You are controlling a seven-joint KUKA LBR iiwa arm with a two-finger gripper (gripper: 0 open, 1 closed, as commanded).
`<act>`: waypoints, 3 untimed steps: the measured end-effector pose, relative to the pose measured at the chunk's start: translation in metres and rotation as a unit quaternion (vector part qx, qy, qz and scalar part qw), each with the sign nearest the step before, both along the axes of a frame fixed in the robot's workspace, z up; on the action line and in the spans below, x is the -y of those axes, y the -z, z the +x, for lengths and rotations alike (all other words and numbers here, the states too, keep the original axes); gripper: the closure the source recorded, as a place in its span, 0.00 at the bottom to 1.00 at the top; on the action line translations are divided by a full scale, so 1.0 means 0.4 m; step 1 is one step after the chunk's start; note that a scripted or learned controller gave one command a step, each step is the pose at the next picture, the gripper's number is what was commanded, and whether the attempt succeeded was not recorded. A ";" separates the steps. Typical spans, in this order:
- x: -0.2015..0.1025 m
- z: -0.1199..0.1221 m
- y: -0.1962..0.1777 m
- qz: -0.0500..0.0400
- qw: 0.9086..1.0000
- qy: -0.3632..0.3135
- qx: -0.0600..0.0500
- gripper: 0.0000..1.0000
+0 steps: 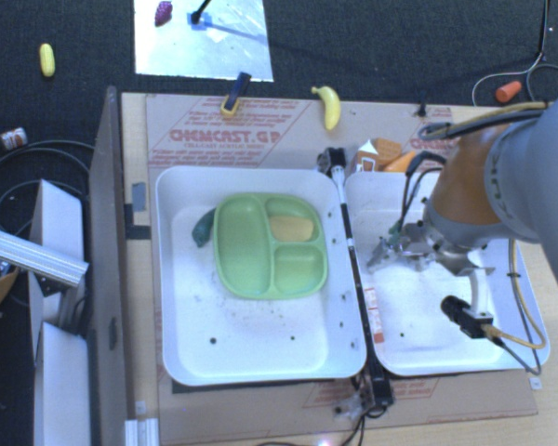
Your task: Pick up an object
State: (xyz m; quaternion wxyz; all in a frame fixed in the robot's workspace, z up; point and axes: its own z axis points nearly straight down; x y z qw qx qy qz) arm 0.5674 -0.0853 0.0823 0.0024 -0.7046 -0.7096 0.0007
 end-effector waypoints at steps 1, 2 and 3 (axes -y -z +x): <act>0.109 0.173 -0.239 -0.004 1.000 0.001 0.010 0.00; 0.017 0.169 0.005 0.000 1.000 0.000 0.002 0.00; 0.112 0.238 -0.009 -0.002 1.000 0.004 0.005 0.00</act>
